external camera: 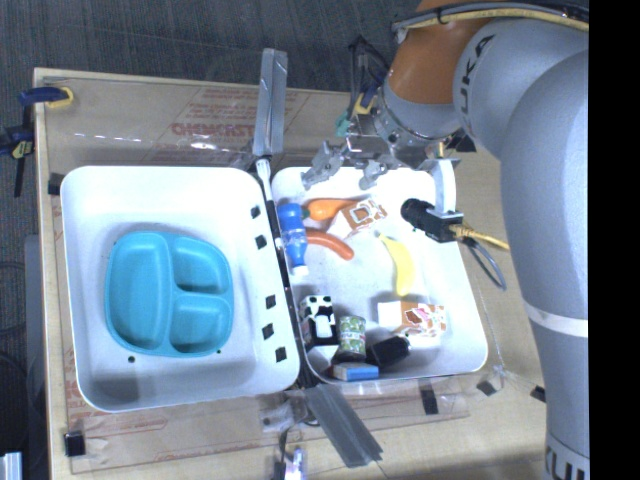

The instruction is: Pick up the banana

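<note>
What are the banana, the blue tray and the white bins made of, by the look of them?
The banana looks like a toy, likely plastic: even yellow, smooth. The blue tray seems moulded plastic, matte, with rounded compartments. The white bins look like glossy plastic with soft rounded rims, though the view cannot confirm it.

banana (pixel 400 265) in right bin (pixel 468 313), tray (pixel 170 293) in left bin (pixel 90 198)

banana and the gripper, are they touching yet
Apart. The camera view shows the gripper over the right bin's far edge, with bare white bin floor between it and the banana.
</note>
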`<state>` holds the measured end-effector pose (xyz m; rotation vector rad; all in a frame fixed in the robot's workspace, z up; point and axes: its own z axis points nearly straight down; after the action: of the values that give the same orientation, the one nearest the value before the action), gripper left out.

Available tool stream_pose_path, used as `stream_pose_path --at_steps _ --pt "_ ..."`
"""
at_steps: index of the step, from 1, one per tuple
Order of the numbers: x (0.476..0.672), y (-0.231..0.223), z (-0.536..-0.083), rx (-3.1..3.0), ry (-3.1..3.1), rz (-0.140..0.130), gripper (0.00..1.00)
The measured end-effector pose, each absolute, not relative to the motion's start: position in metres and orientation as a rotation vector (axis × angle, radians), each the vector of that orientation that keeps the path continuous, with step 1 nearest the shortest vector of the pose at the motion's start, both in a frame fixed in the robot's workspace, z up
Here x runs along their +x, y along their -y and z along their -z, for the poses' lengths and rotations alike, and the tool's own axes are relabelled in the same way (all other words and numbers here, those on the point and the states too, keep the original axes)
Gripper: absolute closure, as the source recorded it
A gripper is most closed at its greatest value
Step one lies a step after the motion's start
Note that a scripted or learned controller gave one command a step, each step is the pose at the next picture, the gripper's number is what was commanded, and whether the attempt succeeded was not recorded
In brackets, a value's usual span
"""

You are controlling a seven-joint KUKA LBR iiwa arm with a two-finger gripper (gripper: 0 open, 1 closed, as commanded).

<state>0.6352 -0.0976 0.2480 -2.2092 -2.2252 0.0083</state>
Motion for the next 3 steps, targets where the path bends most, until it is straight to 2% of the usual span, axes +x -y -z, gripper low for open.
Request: stream_pose_path --at_steps 1,2,3 --pt "0.580 0.142 -0.240 -2.110 2.322 -0.006 0.00" --pt "0.577 0.163 -0.242 -2.162 2.277 -0.005 0.00" --pt "0.547 0.211 -0.089 -2.092 2.338 -0.004 0.00"
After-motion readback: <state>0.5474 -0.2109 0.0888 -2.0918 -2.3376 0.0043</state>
